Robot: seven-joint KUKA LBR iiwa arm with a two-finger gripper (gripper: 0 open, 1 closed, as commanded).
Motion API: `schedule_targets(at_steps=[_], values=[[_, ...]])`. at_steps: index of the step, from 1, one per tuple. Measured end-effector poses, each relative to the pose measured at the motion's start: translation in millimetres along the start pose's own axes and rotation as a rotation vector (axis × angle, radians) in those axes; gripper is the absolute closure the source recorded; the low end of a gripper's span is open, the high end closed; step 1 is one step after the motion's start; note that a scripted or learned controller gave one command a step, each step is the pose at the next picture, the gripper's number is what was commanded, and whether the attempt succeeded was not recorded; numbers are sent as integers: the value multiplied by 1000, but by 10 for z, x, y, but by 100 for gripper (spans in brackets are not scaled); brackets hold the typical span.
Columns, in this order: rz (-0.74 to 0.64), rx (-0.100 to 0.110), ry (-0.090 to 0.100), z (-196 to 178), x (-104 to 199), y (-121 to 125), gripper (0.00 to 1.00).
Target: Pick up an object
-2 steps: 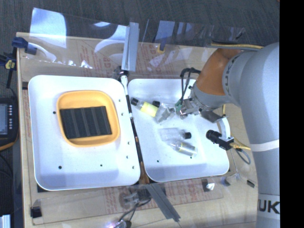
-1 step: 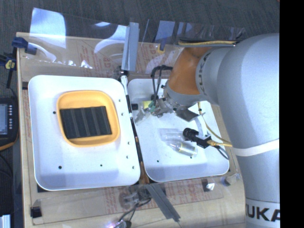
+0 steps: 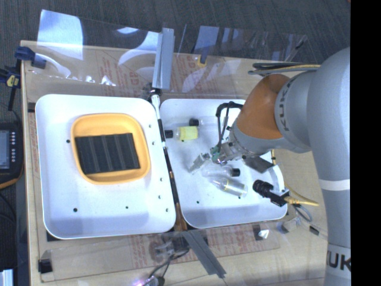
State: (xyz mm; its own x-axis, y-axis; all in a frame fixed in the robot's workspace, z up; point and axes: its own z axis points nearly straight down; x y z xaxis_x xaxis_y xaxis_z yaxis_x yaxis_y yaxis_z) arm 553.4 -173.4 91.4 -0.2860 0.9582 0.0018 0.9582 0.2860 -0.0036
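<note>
Just beside the gripper (image 3: 218,156), a clear vial (image 3: 231,186) lies lengthwise left-to-right.

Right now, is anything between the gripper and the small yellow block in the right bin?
Nothing visible. The gripper hangs over the right bin. The yellow block lies up and left of it in the view, with bare white floor between them. The clear pieces lie lower, off that line.

Left bin (image 3: 89,210) is mostly hogged by the yellow tray (image 3: 107,123), just its lower strip is open. Right bin (image 3: 202,214): arm (image 3: 280,109) blocks the upper right, yellow block (image 3: 189,133) and clear bottle (image 3: 231,186) litter the middle, lower-left corner's free.
</note>
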Motion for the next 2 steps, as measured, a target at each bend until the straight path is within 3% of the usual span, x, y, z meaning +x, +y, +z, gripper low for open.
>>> schedule_targets(at_steps=[1,2], values=[[-30,-3,-1,-11,-170,757,0],[-30,-3,-1,-10,-170,757,0]])
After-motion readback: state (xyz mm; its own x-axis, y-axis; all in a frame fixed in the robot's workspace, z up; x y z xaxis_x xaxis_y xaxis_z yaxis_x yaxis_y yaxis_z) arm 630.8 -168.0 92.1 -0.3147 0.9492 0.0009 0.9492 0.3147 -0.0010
